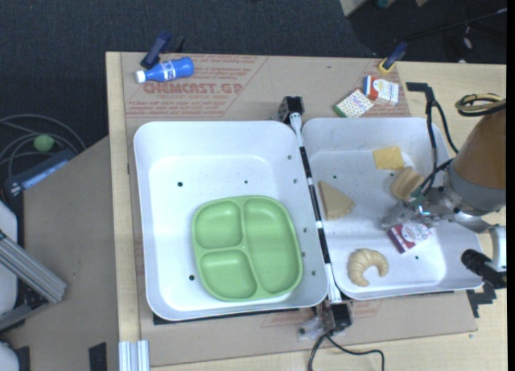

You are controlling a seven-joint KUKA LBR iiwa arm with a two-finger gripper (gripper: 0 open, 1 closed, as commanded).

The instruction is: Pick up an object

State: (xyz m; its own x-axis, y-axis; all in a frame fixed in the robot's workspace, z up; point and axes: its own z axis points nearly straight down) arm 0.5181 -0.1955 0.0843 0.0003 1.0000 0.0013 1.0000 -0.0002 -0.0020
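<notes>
The small red-and-white packet (409,235) lies flat on the floor of the right bin (354,132), toward its right side, and it looks to us like the likeliest thing to be picked, since it sits right at the gripper (417,210) — just below and a shade left of the tip, touching it or very nearly so. Its long axis seems to run on a slant, from lower left to upper right, though the metal in front of it hides part of its outline. We cannot tell how the gripper stands, because the wrist and its cables crowd that spot, and we see nothing lifted clear of the bin floor. Just above the tip lies a tan bread-like piece (405,183), with a yellow block (389,158) beyond it; a wedge (333,200) rests near the bin's left wall and a croissant (367,265) toward the front. In the left bin (161,200) sits a green divided tray (245,246) — well apart from the arm (483,160).
</notes>
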